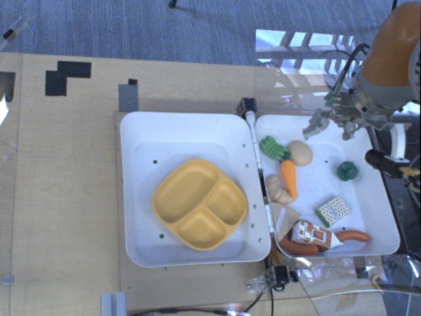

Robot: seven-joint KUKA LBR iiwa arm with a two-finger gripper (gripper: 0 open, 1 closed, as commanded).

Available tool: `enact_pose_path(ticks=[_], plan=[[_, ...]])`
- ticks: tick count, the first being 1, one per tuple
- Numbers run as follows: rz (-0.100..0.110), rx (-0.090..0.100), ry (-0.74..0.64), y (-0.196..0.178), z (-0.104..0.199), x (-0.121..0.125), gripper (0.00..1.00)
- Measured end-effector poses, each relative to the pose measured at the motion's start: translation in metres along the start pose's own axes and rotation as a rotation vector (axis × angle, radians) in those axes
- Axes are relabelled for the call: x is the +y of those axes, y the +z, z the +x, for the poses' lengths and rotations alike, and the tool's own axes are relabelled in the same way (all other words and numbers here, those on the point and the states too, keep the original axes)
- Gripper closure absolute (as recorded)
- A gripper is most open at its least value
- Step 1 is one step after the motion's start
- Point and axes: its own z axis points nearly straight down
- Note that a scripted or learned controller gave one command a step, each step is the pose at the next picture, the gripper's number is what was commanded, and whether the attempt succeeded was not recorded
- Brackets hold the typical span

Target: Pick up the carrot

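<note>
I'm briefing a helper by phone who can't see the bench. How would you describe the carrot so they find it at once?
Look in the right bin, near its left wall. The carrot lies there lengthwise, between a beige egg-like ball above and a pale knobbly piece at its lower left. It is the only bright orange tapered thing, with a leafy green top at its upper end.
</note>
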Motion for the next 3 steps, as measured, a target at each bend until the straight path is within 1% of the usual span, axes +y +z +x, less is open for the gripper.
enact_pose_path(ticks=[1,2,3], plan=[[0.011,0.002,-0.080,0.114,0.025,-0.028,0.00],[-0.006,0.000,0.032,0.149,0.024,-0.025,0.00],[-0.014,0.002,0.029,0.136,0.026,-0.022,1.00]])
